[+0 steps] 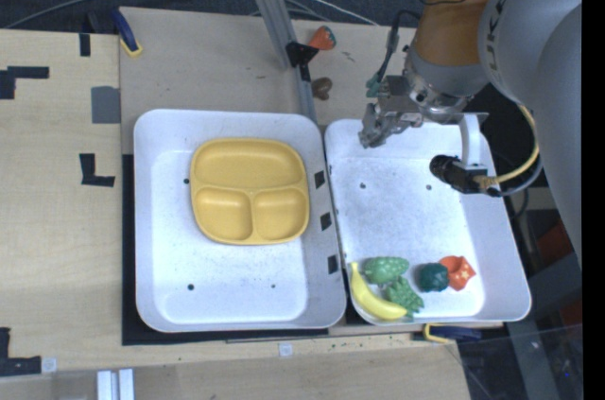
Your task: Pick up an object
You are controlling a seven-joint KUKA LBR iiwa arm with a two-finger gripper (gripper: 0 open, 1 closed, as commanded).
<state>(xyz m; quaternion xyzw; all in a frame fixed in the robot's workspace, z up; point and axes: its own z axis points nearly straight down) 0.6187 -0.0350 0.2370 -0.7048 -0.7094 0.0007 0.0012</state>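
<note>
The pincer (376,133) hovers at twelve o'clock over the right bin (397,190), its grip unreadable, with one banana (371,298) at six and one yellow divided plate (250,190) at nine.

Two bins sit side by side on my bench, the left bin (151,228) touching the right bin (492,228) along their shared edge. A divided plate (250,190) lies in the left bin, toward its far side. In the right bin's near end, a banana (371,299) lies in the corner nearest the left bin, two leafy vegetables (392,280) rest just beside it, and a round vegetable (433,277) touches a pepper (458,271) further right. My gripper (376,131) hangs over the right bin's far-left corner.
</note>
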